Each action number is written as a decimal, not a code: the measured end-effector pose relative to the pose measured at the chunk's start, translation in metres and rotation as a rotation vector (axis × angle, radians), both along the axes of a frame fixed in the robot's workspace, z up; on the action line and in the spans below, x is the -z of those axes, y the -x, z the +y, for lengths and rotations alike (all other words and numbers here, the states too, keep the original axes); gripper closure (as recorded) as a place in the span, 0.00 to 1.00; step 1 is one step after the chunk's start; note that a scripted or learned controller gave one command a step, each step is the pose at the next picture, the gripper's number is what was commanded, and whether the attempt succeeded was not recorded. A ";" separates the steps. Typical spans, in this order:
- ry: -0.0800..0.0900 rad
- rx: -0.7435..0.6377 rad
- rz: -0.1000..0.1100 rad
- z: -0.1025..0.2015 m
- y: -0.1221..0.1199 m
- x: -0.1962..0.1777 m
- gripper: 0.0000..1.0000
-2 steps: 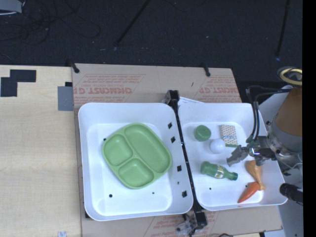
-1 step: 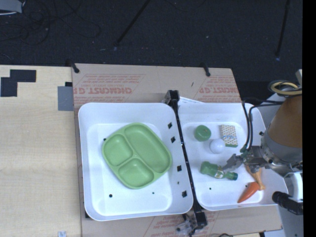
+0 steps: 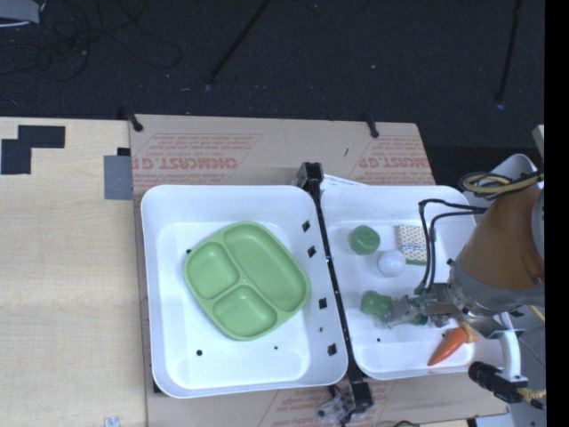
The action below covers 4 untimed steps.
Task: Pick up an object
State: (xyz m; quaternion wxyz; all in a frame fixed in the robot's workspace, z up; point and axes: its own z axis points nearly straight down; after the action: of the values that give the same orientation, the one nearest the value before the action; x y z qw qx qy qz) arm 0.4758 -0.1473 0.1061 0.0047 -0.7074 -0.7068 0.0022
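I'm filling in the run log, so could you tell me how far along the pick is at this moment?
Done: the arm has reached into the right bin, and its gripper sits low beside the small green object. In hand: nothing is visibly between the fingers. Left: closing on an object and lifting it. The carrot, white ball and green round piece lie in the bin.

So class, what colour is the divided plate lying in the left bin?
Light green, all three compartments alike. The divided plate shows best in the camera view, against the white left bin.

mirrored "chemcast gp" on cardboard sheet (image 3: 191,154)
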 end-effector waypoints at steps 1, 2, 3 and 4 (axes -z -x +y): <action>0.001 0.006 -0.004 -0.002 -0.001 -0.013 1.00; 0.004 -0.002 -0.012 -0.004 -0.011 -0.060 1.00; 0.004 -0.002 -0.011 -0.004 -0.011 -0.100 1.00; -0.001 -0.006 -0.006 0.057 -0.010 -0.102 1.00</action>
State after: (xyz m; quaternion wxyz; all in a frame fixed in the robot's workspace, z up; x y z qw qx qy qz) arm 0.4861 -0.0904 0.2076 0.0026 -0.7052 -0.7090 -0.0002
